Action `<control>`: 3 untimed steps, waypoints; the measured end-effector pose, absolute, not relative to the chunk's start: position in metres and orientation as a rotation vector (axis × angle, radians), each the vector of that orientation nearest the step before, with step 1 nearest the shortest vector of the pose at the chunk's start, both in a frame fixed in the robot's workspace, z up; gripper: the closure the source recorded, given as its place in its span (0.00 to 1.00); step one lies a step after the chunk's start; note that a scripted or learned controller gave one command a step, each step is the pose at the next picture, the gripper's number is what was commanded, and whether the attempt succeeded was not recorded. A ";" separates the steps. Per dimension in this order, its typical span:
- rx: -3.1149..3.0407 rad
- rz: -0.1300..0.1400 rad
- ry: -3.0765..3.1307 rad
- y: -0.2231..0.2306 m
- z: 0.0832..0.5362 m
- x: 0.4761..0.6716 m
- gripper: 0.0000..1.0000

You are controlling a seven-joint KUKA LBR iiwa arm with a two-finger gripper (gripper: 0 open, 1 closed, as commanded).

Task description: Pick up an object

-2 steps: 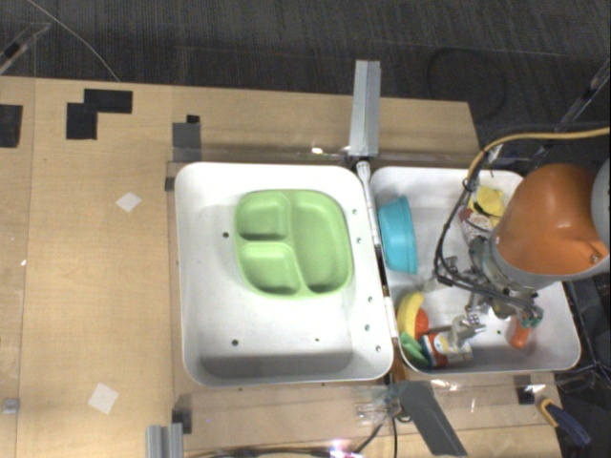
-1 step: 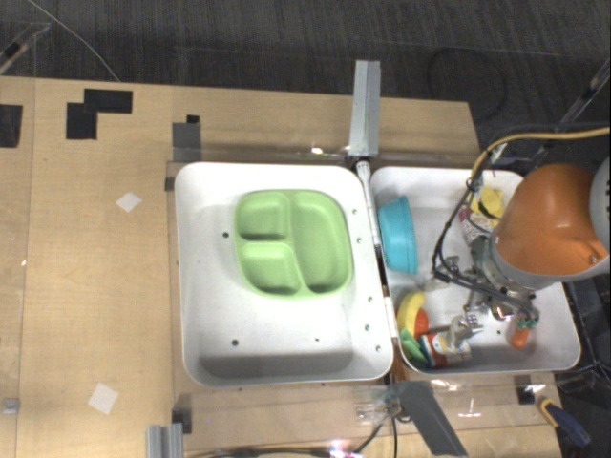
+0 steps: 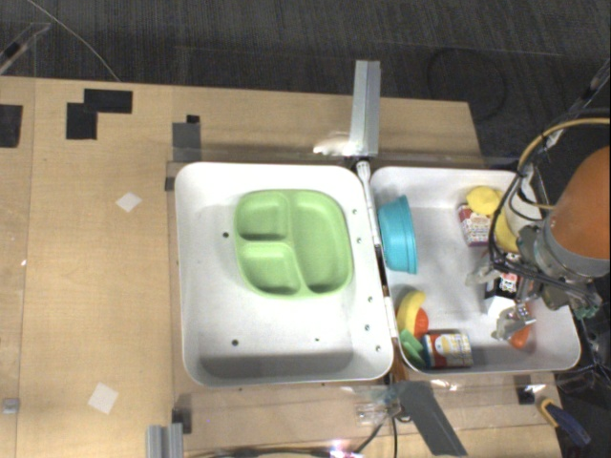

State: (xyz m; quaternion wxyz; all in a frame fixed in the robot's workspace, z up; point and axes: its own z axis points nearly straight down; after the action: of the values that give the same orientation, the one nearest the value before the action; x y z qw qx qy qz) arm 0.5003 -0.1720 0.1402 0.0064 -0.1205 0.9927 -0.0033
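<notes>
Objects crowd the right bin [image 3: 449, 184]: blue bowl [image 3: 398, 235], yellow toy [image 3: 483, 201], small can [image 3: 447, 348]. Left bin [image 3: 200, 256] holds a green divided tray [image 3: 290, 241]. Claw [image 3: 506, 303] hangs low there; grip state unclear.

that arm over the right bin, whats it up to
The grey arm with the orange band reaches in from the right, and its hand sits low over the right side of the right bin, near a small orange object. Whether it grips anything cannot be made out. Also in that bin are a blue bowl tipped against the left wall, a yellow item at the back, and a small can at the front. The left bin holds a green divided tray, untouched.
</notes>
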 end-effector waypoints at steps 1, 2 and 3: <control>-0.297 -0.007 3.113 -0.161 0.090 0.513 0.00; -0.175 -0.005 3.116 -0.162 0.090 0.506 0.00; 0.084 -0.001 3.132 -0.171 0.092 0.501 0.00</control>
State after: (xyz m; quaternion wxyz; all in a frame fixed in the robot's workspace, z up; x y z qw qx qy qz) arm 0.5010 -0.1707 0.0917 0.0040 0.0267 0.9996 -0.0002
